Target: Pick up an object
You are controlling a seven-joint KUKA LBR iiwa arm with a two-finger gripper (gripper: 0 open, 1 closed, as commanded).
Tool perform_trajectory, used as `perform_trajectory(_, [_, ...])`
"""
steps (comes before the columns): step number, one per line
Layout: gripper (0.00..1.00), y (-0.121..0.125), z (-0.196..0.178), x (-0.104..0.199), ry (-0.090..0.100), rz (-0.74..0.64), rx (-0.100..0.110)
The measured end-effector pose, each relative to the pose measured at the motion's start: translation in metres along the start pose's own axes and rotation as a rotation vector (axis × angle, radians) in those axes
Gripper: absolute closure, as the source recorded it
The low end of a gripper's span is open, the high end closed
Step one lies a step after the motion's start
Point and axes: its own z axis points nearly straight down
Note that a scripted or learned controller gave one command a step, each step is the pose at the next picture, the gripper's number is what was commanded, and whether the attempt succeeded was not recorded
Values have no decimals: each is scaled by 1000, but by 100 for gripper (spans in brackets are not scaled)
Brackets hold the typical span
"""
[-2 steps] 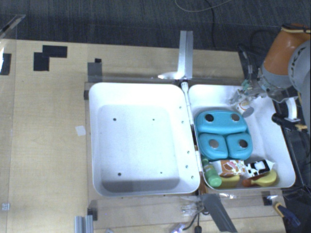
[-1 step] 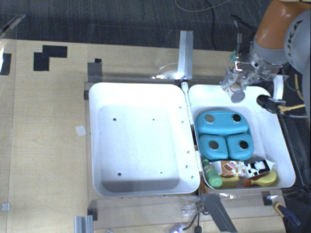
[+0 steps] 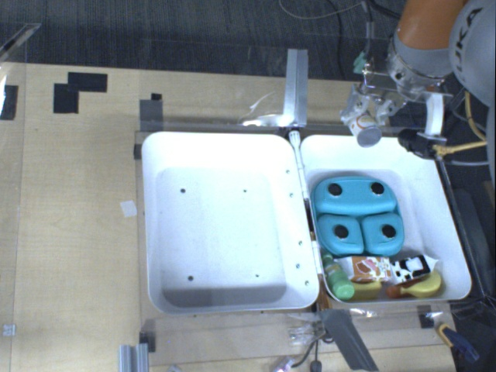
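Observation:
My gripper (image 3: 366, 124) hangs from the grey and orange arm above the far rim of the right bin (image 3: 434, 184), well clear of its contents. A large blue plastic piece (image 3: 356, 215) with three rounded lobes and black holes lies in the middle of that bin. Along the bin's near wall lie a green bottle (image 3: 338, 283), an orange and white packet (image 3: 370, 268), a black and white patterned item (image 3: 411, 266) and a yellow item (image 3: 426, 286). A small grey rounded shape sits at the gripper's lower tip, and I cannot say what it is.
The left bin (image 3: 225, 215) stands beside the right one, with a metal divider post (image 3: 297, 87) at the far end between them. Cables (image 3: 325, 6) trail behind the bench. The wooden bench top (image 3: 70, 208) extends to the left.

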Motion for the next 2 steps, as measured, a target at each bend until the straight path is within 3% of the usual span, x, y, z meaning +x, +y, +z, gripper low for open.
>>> perform_trajectory(1, [100, -19, 39, 19, 0, -125, 2])
perform_trajectory(2, [100, -27, 24, -29, -1, -2, 2])
